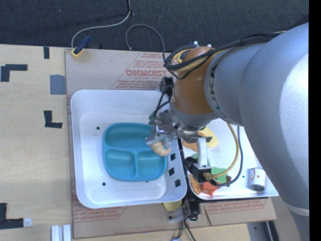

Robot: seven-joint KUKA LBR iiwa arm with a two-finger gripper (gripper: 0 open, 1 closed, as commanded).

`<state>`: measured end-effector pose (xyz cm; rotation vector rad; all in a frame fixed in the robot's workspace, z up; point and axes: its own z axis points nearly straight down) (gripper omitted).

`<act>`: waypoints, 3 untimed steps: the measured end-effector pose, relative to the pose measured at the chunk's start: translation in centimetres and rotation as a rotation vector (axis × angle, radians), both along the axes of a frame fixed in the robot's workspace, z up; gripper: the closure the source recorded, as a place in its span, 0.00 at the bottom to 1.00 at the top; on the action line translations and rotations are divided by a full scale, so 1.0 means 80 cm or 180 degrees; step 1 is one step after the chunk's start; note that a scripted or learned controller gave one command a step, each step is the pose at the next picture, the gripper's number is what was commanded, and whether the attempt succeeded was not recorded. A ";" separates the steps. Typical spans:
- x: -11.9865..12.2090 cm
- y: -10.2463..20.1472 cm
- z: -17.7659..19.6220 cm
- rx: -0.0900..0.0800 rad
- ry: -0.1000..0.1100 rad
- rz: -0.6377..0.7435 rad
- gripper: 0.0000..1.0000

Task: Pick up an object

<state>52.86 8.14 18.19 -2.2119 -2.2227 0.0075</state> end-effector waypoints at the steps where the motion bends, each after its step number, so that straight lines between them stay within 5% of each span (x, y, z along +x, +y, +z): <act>1: 0.081 -0.001 0.002 -0.0004 -0.0030 -0.0006 1.00; 2: -0.013 -0.026 0.002 -0.0005 0.0000 -0.0021 1.00; 3: -0.059 -0.067 0.002 -0.0006 -0.0006 -0.0026 1.00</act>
